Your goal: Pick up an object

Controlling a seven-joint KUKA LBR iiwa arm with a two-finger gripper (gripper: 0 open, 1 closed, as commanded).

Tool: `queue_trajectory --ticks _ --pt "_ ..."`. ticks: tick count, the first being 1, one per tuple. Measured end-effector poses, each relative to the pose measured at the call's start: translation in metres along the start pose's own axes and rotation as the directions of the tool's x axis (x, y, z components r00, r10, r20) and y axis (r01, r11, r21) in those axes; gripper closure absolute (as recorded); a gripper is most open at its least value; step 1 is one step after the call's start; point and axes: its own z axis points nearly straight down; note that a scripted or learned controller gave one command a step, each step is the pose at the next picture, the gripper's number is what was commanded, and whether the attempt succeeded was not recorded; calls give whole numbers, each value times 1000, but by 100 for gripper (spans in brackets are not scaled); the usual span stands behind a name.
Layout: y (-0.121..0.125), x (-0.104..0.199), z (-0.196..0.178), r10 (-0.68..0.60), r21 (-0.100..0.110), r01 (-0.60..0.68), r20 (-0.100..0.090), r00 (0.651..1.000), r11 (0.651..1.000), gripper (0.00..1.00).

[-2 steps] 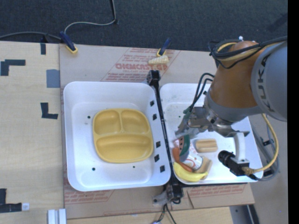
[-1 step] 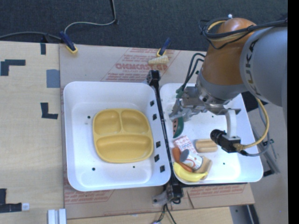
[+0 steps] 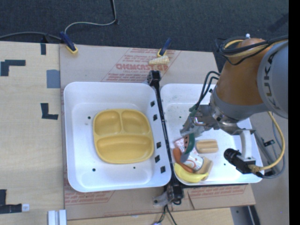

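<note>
Nothing is lifted yet, as I judge it: my two-finger gripper (image 3: 191, 134) hangs low inside the shallow white right bin (image 3: 174, 93), over its small heap of toy food, and I cannot tell how its tips are set.

Under and beside me lie a slice of toy watermelon (image 3: 188, 144), a tan bread-like block (image 3: 206, 146) and a yellow plastic banana (image 3: 192, 176), all close together. The shallow white left bin (image 3: 75, 125) holds one yellow divided plastic plate (image 3: 123, 136).
</note>
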Motion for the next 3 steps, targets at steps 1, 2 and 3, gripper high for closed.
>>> queue_trajectory --ticks 1,2,3 --pt "-4 18 -18 -3 -1 3 -1 1000 1000 100" --pt "55 19 -11 -3 0 3 -1 1000 1000 100" --pt "17 -3 -5 0 0 0 0 1000 1000 100"
